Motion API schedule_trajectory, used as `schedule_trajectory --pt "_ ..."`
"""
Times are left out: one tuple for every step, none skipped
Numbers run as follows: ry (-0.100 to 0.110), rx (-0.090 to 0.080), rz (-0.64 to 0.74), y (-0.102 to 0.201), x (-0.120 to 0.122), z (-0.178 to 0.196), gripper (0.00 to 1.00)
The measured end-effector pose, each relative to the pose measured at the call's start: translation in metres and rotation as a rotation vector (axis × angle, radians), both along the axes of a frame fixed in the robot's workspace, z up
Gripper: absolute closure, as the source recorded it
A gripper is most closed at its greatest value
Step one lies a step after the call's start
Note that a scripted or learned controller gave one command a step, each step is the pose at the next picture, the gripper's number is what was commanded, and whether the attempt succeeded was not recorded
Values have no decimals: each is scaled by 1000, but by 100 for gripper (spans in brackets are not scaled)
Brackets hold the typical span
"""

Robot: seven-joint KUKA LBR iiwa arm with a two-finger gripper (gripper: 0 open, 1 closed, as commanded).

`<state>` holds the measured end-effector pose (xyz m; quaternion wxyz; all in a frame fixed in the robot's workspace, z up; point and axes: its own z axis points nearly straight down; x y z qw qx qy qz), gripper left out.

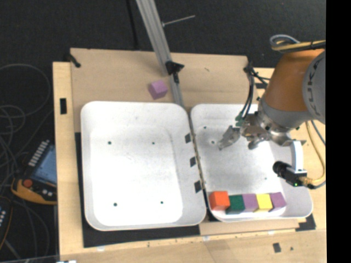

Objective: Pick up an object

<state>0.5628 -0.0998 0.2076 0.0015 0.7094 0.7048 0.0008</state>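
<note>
The gripper [235,136] hangs released and empty over the right bin [219,119], so this looks like the approach. The orange block [220,199] sits at that bin's near wall, heading a row of blocks; reaching it calls for a move nearward, then down. Wooden bench [120,75], dark floor [55,15] beyond.

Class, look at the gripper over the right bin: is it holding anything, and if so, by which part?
Nothing is held. The gripper hangs over bare floor of the right bin, apart from the row of blocks along the bin's near edge.
</note>
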Motion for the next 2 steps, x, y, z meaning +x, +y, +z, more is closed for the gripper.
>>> schedule_trajectory --pt "-4 -1 -3 -1 1 11 100" --pt "-7 -2 -3 -2 2 22 100"
